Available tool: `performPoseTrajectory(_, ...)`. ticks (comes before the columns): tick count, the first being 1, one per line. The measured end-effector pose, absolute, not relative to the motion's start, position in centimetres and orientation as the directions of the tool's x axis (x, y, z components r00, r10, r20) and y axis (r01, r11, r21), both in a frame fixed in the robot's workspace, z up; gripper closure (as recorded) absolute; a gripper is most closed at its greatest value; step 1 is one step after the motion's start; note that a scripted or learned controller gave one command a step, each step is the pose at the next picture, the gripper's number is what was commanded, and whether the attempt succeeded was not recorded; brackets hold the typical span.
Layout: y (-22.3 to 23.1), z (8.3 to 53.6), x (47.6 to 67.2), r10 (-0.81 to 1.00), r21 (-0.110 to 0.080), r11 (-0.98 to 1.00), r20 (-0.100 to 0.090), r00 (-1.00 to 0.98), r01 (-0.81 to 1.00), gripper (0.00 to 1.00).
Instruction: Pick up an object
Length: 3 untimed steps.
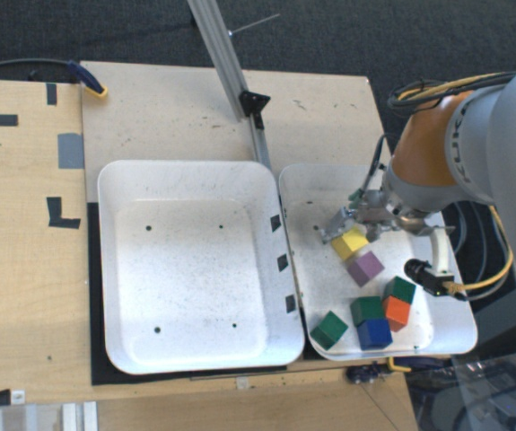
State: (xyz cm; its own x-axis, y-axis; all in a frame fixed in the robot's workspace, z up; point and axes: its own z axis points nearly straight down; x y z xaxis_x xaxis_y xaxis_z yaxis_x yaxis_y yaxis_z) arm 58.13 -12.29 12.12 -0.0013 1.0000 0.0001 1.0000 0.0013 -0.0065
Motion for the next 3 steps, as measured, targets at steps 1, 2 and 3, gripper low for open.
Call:
performPoseTrajectory(1, -12.3, 13.3, 58.2, 1.000, -0.004, 0.002, 0.001, -0.002, 1.000, 1.00)
performPoseTrajectory(2, -12.0, 19.6, 58.5, 1.000, 0.004, 0.002, -0.001, -0.002, 1.000, 1.00)
performPoseTrajectory(3, -12.0, 23.5, 58.6, 1.000, 0.003, 0.002, 0.000, -0.002, 1.000, 1.00)
